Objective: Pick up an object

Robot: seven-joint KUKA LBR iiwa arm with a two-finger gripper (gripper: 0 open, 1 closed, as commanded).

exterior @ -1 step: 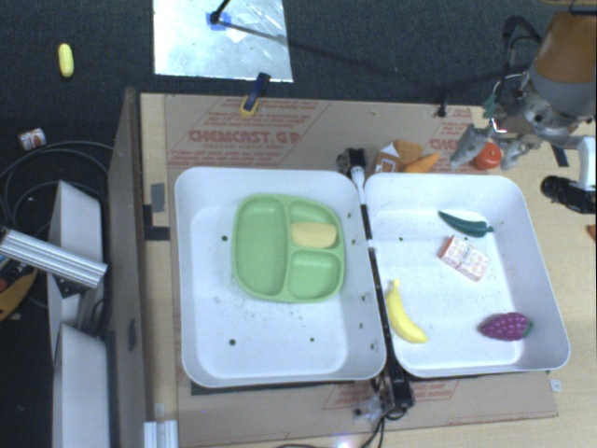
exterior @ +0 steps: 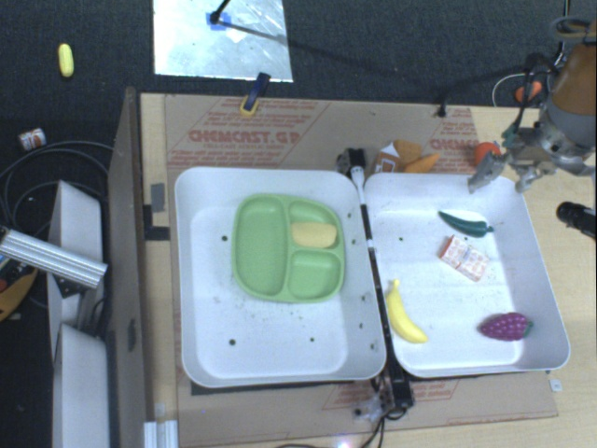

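- Closest to me, at the near side of the right bin [exterior: 550,339], lie a yellow banana [exterior: 405,314] and a purple bunch of grapes [exterior: 505,326], well apart; both lie flat and free, so I think either is easy to reach from above.
- A little further in the same bin is a small red and white packet [exterior: 465,258], and behind it a dark green pepper [exterior: 465,222], near each other but not touching.
- In the left bin [exterior: 201,278] a green divided plate [exterior: 284,248] lies flat, with a pale yellow piece [exterior: 314,235] in its upper right compartment.
- At the far right corner of the right bin, the gripper [exterior: 504,177] hangs over the rim. The fingers [exterior: 478,179] stand apart, quite wide, with nothing between them.
- I judge the pick is not yet started; the pepper is the nearest candidate, and the arm must come inward and down.
- Beyond the bins, on the desk [exterior: 280,124], some orange things [exterior: 410,157] lie just behind the rim.
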